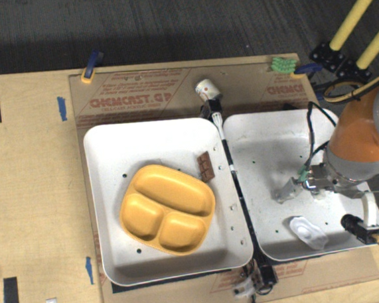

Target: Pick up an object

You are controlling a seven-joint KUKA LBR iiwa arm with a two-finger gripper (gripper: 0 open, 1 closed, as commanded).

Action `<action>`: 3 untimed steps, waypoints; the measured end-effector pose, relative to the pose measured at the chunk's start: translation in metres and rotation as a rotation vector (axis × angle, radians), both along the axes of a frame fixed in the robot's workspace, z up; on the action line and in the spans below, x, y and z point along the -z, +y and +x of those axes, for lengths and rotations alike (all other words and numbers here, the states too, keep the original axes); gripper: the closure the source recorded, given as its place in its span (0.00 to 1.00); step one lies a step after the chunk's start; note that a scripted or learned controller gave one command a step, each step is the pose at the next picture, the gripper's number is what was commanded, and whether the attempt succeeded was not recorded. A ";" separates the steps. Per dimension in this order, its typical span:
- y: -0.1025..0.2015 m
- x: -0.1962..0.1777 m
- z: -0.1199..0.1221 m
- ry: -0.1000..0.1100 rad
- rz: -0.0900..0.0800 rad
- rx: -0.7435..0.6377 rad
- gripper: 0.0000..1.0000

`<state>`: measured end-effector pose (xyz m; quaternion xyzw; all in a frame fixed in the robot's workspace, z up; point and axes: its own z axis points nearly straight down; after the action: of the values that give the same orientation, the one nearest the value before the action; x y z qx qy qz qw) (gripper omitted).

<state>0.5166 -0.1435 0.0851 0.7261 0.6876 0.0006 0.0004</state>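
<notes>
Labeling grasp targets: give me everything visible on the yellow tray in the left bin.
The yellow tray is a rounded, glossy piece that looks like moulded plastic, with three compartments: one long one toward the far side and two smaller ones toward the near side. It lies flat on the floor of the left bin, turned at an angle to the walls, roughly central. A small brown block sits at its far right edge, close or touching; which, I cannot tell. The gripper is over the other bin.

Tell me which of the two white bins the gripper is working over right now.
The right bin. The gripper hangs over its floor near a small white object, while the left bin holds a yellow divided tray.
</notes>
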 end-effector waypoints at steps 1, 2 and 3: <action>0.016 0.000 0.036 -0.001 0.000 -0.086 0.00; 0.019 0.000 0.068 -0.002 -0.002 -0.364 0.00; -0.010 0.000 -0.027 0.003 0.000 -0.167 0.00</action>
<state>0.4897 -0.1532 0.0849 0.6661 0.7459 -0.0002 -0.0006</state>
